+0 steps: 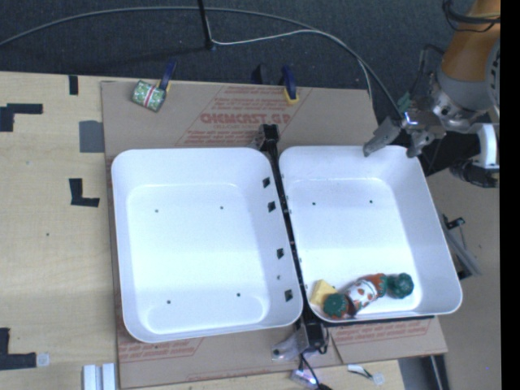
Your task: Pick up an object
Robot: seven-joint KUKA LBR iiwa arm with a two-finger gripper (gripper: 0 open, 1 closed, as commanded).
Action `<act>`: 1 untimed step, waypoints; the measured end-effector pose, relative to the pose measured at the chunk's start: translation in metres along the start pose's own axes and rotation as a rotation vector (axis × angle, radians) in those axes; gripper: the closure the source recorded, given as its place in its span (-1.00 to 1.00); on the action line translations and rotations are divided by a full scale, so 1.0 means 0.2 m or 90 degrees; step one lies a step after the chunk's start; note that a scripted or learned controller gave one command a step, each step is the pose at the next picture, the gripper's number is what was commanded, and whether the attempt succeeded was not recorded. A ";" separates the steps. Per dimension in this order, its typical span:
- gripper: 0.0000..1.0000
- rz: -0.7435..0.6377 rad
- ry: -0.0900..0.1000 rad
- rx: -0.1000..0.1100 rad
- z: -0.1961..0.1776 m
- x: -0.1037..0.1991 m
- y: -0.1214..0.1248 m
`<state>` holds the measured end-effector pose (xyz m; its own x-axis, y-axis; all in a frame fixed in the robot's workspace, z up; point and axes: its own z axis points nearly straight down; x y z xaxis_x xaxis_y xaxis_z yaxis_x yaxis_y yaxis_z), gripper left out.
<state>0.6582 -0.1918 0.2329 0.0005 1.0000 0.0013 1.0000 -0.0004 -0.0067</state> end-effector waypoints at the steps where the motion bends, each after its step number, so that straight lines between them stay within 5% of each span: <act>1: -1.00 -0.001 -0.001 -0.004 -0.02 0.00 0.01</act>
<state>0.6595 -0.1915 0.2368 -0.0005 1.0000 0.0001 1.0000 0.0005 -0.0001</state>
